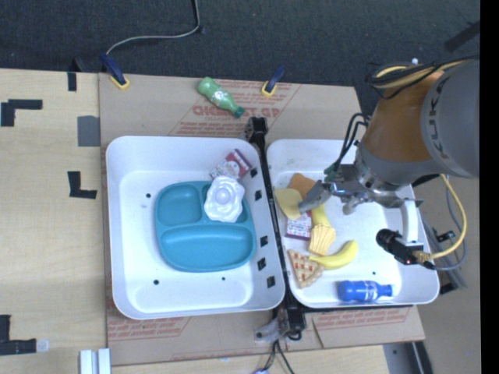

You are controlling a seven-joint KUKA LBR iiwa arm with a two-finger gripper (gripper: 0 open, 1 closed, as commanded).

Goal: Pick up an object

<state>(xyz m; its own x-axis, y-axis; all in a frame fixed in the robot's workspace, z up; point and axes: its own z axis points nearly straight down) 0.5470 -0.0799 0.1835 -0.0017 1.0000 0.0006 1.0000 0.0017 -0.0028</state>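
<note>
My gripper (334, 201) hangs over the middle of the right bin (405, 287), its two fingers spread open and nothing between them. Its left finger (313, 197) reaches toward an orange-brown piece (300, 184) and a yellow wedge (288, 202). Just below lie a small red-and-white packet (299, 228), a yellow corn cob (321, 237), a banana (340, 255) and a waffle-like slice (304, 269). A blue bottle (363, 291) lies near the bin's front wall.
The left bin (129, 209) holds a blue divided plate (199, 236), a white crumpled object (224, 199) on its rim and a red-and-white packet (236, 164). A green bottle (219, 97) lies on the cardboard behind the bins. A black cable loops right of the arm.
</note>
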